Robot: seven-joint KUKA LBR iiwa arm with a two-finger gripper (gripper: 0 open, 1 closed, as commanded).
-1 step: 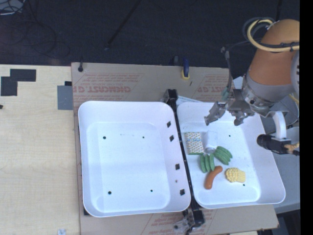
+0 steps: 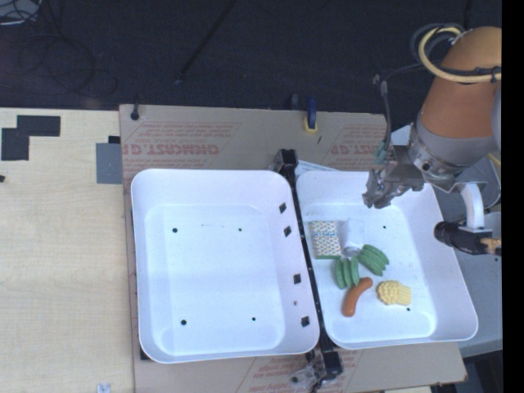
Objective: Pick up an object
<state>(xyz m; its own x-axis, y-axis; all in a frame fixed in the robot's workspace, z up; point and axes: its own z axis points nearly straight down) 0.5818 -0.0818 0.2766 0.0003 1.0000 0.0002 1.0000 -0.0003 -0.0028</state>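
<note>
Nearest the camera, at the bottom edge of the camera view, a small metal clamp [image 2: 321, 373] sat where the two bins met, on the cardboard sheet [image 2: 360, 373] that covered the surface. Just above it, in the right bin [image 2: 450, 322], lay the candidates for picking: a yellow corn cob [image 2: 394, 293], an orange-brown sausage [image 2: 355, 296] touching a pair of green pods [image 2: 345, 272], another green pod-like vegetable [image 2: 373, 258] just beside them, and a small patterned packet [image 2: 325, 238] next to something pale and clear that was too faint to name. The left bin [image 2: 155, 219] showed its bare floor with a few dark dots. The pincer [image 2: 378, 196] hung over the far part of the right bin, apart from the cluster, with nothing visible between its fingers; how wide they stood could not be told from this slant. The likely trouble was crowding: the sausage, pods and vegetable lay so close that a descent there might nudge one aside or catch two at once, and the rounded toys could slip out of a pinch. The corn, lying a little apart, looked the safer target. Printed lettering on the cardboard beyond the bins appeared upside down; it seemed to read "CHMCRZT. GP", though not with certainty.
</note>
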